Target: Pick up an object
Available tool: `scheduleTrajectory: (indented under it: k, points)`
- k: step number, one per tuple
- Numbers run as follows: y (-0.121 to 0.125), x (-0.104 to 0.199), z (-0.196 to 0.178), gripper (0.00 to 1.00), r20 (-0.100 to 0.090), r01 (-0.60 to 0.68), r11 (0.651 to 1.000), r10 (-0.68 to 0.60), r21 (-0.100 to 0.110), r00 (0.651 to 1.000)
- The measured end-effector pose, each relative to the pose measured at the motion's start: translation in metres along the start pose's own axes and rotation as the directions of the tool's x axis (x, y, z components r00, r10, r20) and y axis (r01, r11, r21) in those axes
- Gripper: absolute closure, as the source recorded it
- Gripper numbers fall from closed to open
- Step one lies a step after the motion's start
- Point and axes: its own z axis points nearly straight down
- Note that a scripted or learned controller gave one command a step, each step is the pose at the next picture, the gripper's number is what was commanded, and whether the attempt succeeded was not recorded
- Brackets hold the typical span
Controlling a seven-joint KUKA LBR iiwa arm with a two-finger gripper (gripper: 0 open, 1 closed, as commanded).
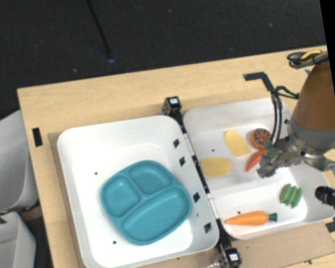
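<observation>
Two white bins side by side on the wooden bench (104,99). In the left bin (82,176) sits a blue divided plate (145,200), alone. All the small stuff is in the right bin (231,116), and that is where the arm (317,114) is, reaching in from the right with its orange band showing.

The gripper (267,166) is low over the middle of the right bin. Right against its tip, on the left, lies a small red-orange piece (253,161), touching or very nearly; I can't say it is held. Just above sits a round reddish-brown item (260,137), partly hidden behind a cable.

Further left, a pale yellow piece (237,142) and a darker yellow piece (216,166), both apart from the tool. Below the gripper, a green item (290,195) lies near the bin's right side, and a carrot (250,219) rests along the near wall, well apart from the tip. Whether the tool is spread or pressed together, I cannot tell from here.
</observation>
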Motion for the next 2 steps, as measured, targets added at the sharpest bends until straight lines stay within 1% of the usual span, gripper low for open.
scheduleTrajectory:
  k: [1,2]
  points:
    - [0.002,-0.002,-0.043,1.00,0.000,-0.001,1.000,0.001,-0.001,1.000]
    - [0.000,0.047,-0.039,1.00,-0.003,0.003,1.000,-0.003,0.005,1.000]
